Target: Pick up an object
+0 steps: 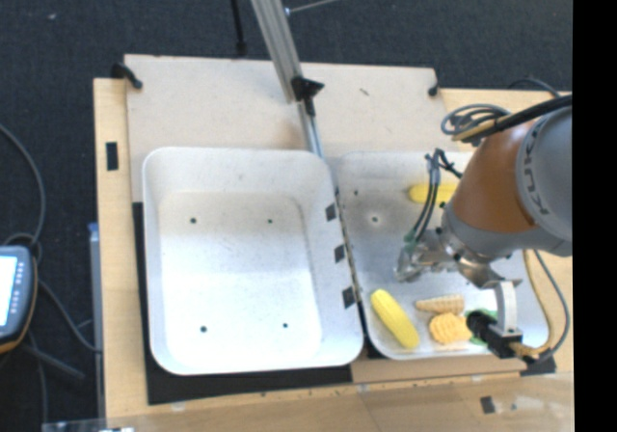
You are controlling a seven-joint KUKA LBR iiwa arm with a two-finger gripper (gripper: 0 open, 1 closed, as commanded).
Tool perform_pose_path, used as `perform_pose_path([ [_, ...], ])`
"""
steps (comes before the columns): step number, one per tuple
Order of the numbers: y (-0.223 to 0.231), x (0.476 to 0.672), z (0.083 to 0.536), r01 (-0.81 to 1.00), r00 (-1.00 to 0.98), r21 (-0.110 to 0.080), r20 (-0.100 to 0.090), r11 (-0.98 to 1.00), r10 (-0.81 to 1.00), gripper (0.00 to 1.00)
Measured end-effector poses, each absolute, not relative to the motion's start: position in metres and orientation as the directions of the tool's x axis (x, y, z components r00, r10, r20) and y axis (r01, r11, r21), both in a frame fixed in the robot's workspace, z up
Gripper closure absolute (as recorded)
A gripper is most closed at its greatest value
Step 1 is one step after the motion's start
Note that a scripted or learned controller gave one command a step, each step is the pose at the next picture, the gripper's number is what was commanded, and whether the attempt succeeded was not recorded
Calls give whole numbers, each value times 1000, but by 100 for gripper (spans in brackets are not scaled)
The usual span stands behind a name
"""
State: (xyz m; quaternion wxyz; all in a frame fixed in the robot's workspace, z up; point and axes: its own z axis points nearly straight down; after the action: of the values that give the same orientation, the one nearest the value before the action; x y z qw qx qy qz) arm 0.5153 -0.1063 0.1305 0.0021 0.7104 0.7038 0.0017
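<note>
The arm [501, 194] reaches in from the right over the right bin [371, 194], with the end effector [416, 264] low above the bin floor near its middle (cannot tell whether it is open or closed, nothing visibly gripped). Objects in the right bin: a yellow corn cob [395, 317] lying by the front left, a pale ridged piece [440, 305] and a round orange waffle-textured piece [448, 329] just beside it at the front, a yellow object [421, 194] half hidden behind the arm at the back. The left bin [241, 256] sits alongside on the desk [212, 97].
</note>
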Motion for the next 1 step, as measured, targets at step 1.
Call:
perform_pose_path([
  [1,-107,516,174,1000,0,6,-1,0,1000,100],
])
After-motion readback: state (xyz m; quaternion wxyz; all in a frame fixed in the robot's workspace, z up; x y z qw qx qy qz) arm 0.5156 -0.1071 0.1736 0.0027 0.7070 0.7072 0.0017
